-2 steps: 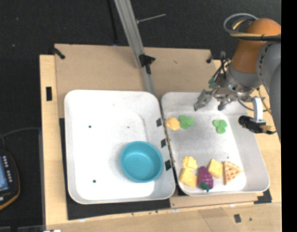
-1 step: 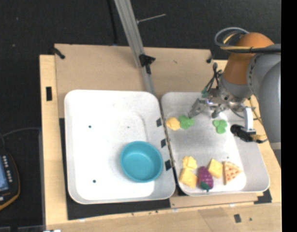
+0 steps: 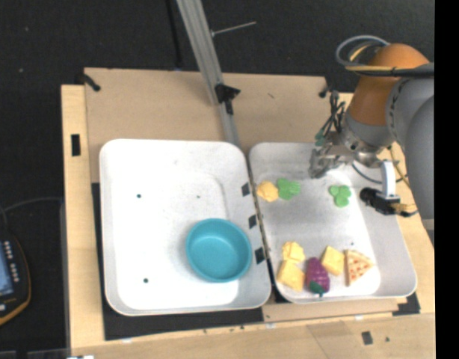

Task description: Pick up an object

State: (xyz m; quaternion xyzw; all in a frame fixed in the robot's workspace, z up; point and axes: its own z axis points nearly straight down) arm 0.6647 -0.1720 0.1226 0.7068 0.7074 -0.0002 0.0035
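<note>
We cannot tell how the jaws of the gripper (image 3: pixel 320 164) stand above the right bin (image 3: pixel 379 234), and closing between green toy (image 3: pixel 339 194) and yellow toy (image 3: pixel 267 191) risks grabbing nothing.

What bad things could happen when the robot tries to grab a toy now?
1. The tool hangs between two green toys, one beside a yellow piece and the other, so it might close on nothing.
2. The purple grapes, cheese pieces and pizza slice sit crowded together, so grabbing one could bump the others.
</note>
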